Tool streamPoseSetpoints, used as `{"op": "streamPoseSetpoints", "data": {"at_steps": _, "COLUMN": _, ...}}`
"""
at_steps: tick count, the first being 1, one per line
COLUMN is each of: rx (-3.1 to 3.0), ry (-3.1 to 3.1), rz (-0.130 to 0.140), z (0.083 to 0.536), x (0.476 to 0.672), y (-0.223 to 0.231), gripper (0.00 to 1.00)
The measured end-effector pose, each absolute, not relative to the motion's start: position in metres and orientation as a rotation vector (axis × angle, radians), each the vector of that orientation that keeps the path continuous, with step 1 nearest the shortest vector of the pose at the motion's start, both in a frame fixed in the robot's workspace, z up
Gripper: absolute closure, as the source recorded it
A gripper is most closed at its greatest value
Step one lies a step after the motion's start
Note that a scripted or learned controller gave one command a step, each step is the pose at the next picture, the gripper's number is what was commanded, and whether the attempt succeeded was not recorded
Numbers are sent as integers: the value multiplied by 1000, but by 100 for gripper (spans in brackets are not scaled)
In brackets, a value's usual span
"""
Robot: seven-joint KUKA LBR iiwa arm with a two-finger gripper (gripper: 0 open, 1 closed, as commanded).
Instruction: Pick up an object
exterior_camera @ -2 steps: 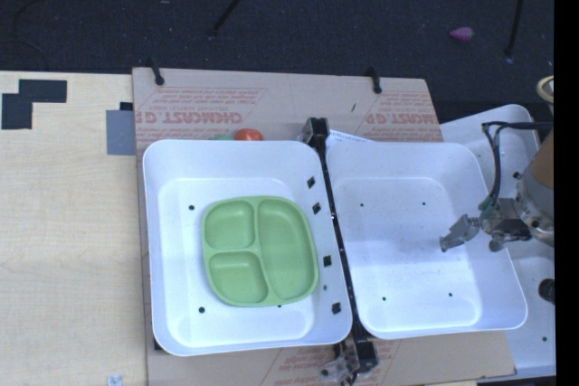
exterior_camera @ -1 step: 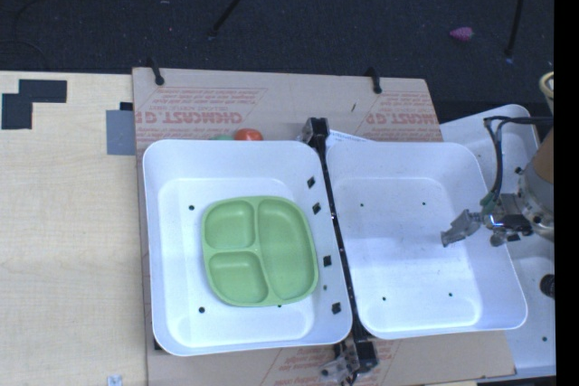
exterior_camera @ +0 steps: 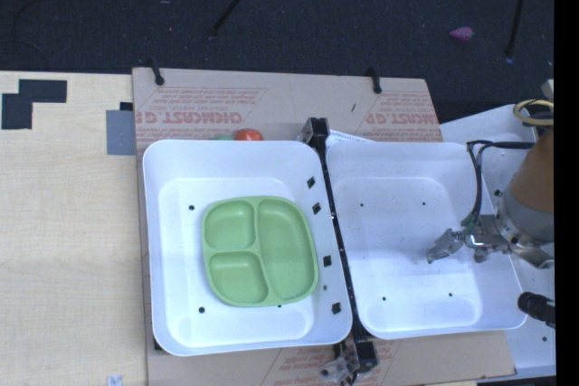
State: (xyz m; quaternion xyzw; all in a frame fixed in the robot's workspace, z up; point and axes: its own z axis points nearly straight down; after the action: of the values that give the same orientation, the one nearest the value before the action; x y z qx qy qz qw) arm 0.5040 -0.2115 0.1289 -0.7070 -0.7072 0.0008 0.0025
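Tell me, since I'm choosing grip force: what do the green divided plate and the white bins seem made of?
Green divided plate: probably moulded plastic, smooth, matte, with rounded compartment ridges. White bins: likely thin formed plastic, slightly glossy, with soft rounded corners.

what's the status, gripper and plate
Gripper low over right bin, nothing seen between its fingers. Green plate flat in left bin, untouched. Bin divider between them.

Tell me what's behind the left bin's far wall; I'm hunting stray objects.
Behind the left bin, a red-orange object and something green peek over the rim on the cardboard; the wall covers their lower parts.
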Motion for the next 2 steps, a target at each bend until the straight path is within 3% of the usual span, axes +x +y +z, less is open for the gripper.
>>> {"op": "streamPoseSetpoints", "data": {"at_steps": 1, "rx": -2220, "ry": -2219, "rz": 2, "z": 86, "x": 504, "y": -211, "gripper": 0}}
{"op": "streamPoseSetpoints", "data": {"at_steps": 2, "rx": -2224, "ry": -2218, "rz": -1, "z": 99, "x": 505, "y": -212, "gripper": 100}}
